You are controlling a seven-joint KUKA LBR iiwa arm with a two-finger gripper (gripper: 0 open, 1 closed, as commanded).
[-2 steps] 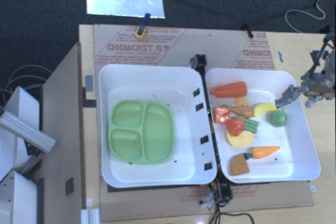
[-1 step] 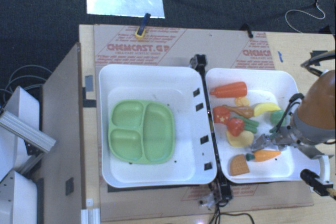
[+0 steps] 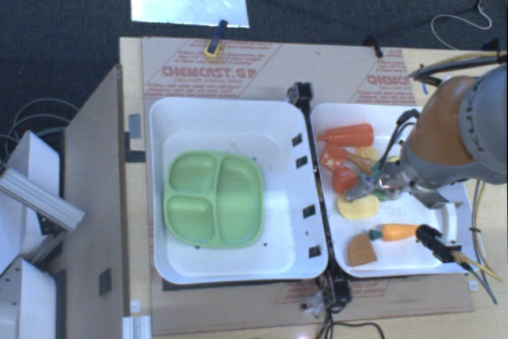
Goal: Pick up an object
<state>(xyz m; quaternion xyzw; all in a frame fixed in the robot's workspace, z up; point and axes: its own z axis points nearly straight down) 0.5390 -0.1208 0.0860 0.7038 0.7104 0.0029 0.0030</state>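
Red (image 3: pixel 346 134), yellow (image 3: pixel 359 207), orange (image 3: pixel 399 232), brown (image 3: pixel 361 250) toy foods lying in right bin (image 3: pixel 456 262).

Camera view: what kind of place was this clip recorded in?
Probably a robotics lab test bench: two shallow white bins on protective sheeting, toy food like an orange plastic carrot, a green divided plastic plate, and loose cables on dark carpet.

**Bench and what lay on it**

The bench (image 3: pixel 262 63) was covered by a printed tan board. On it sat 2 white bins side by side, touching along a black-clipped seam: the left bin (image 3: pixel 238 119) and the right bin (image 3: pixel 397 113). A yellow-and-blue clamp (image 3: pixel 214 44) rested at the board's far edge, near the left bin's back corner.
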